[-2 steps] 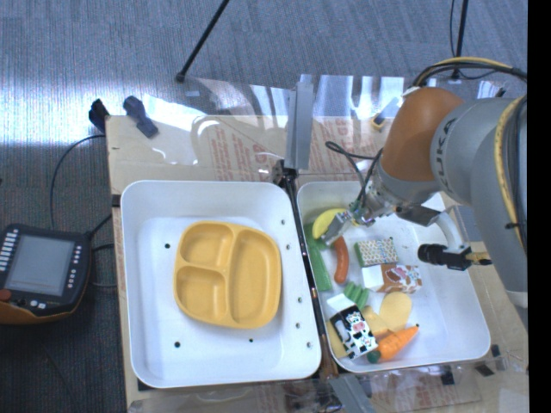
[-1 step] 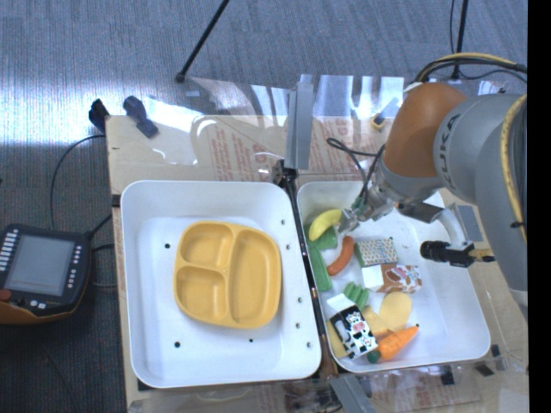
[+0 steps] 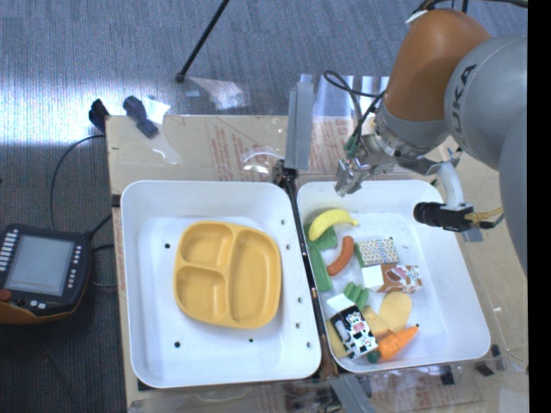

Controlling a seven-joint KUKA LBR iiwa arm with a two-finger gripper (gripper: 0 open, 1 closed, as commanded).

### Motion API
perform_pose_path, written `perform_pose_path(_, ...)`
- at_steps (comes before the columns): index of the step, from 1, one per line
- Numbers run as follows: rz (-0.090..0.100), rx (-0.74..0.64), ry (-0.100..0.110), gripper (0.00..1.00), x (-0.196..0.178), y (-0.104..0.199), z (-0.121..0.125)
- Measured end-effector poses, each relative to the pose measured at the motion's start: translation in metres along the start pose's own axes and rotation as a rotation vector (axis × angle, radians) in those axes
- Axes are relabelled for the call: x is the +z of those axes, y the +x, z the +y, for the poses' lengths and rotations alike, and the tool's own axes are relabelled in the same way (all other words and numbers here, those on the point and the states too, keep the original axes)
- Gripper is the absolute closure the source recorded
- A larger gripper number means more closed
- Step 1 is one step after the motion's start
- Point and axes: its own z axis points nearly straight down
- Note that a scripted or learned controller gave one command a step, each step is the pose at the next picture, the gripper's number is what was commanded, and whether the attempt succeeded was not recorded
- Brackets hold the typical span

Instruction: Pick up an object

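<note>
My gripper [image 3: 349, 179] hangs over the back left edge of the right bin [image 3: 461, 312], just above and behind a yellow banana [image 3: 331, 223]. Nothing shows in its grasp. The right bin holds several toy foods: the banana, a red sausage [image 3: 341, 255], green pieces [image 3: 320, 267], a checkered block [image 3: 377, 250], a white cube [image 3: 372, 276], a yellow disc [image 3: 394, 310], a cow-patterned box [image 3: 355, 332] and a carrot [image 3: 398, 342]. They crowd the bin's left half.
The left bin [image 3: 146, 231] holds a yellow divided plate [image 3: 228, 274]. A metal post [image 3: 297, 132] stands behind the gap between the bins. A black fitting [image 3: 441, 215] juts over the right bin's back right. A control pendant [image 3: 39, 274] lies on the floor at left.
</note>
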Motion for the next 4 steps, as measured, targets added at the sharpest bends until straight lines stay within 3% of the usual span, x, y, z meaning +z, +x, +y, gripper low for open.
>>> perform_pose_path(1, 0.001, 0.001, 0.01, 0.0, 0.005, -0.001, -0.002)
perform_pose_path(2, 0.004, 0.043, 0.018, 0.0, 0.056, -0.005, -0.051)
perform_pose_path(3, 0.003, 0.176, 0.021, 0.0, 0.138, -0.038, -0.079)
perform_pose_path(4, -0.001, 0.322, 0.004, 0.0, 0.147, -0.039, -0.057)
